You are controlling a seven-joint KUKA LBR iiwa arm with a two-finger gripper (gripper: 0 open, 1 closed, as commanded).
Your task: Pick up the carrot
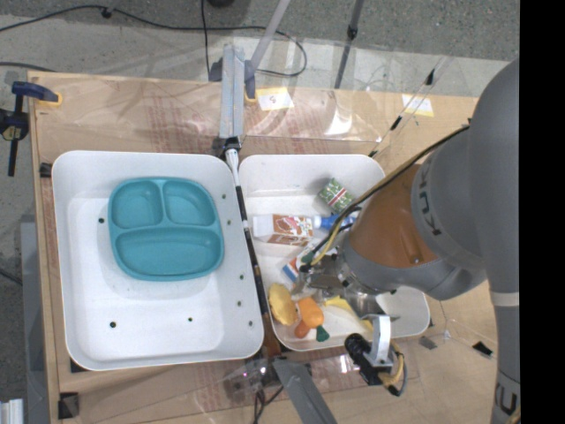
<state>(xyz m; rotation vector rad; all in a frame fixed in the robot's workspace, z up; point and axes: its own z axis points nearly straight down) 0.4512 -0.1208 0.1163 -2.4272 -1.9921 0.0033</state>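
Observation:
The carrot point(310, 314) is a short orange piece with a green tip. It lies near the front edge of the right bin point(291, 170). My gripper point(311, 283) hangs just above and behind the carrot, low over the bin. The grey wrist with its orange band point(393, 232) covers the bin's right half. The carrot appears to rest on the bin floor, and I see nothing lifted.
A yellow food item point(282, 304) lies just left of the carrot, with another yellow piece point(341, 305) to its right. A brown-and-white carton point(287, 227) and a small green box point(335, 193) sit farther back. The left bin point(79, 325) holds a teal divided plate point(165, 226).

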